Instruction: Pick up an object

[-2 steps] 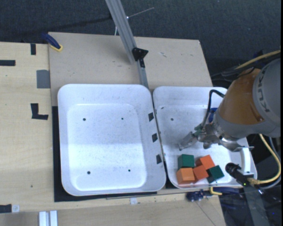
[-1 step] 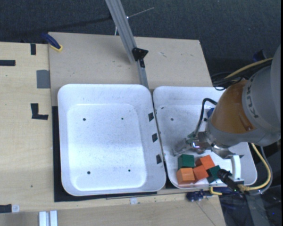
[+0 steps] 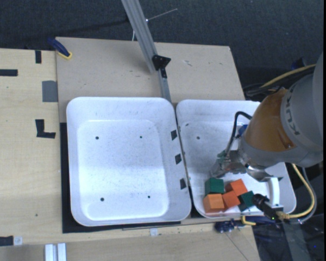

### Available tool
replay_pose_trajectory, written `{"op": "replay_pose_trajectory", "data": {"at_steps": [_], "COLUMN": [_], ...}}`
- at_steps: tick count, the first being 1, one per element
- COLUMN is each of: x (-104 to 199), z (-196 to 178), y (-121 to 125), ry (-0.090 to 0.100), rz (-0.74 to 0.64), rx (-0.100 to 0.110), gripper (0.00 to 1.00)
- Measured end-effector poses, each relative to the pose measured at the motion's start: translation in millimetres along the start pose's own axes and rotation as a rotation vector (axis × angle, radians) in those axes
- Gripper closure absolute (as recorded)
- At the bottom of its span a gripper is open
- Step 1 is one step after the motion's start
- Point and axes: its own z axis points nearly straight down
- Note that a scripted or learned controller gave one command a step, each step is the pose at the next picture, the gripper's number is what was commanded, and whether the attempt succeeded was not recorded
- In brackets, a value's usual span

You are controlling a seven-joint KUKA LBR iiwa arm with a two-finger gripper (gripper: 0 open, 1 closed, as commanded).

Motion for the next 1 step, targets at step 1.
{"op": "replay_pose_trajectory", "data": {"at_steps": [1], "x": [3.7], "z": [-42.5], "y": [3.8], "ry": [-0.002], "rz": [0.000], "rx": [-0.007], "gripper": [1.00]}}
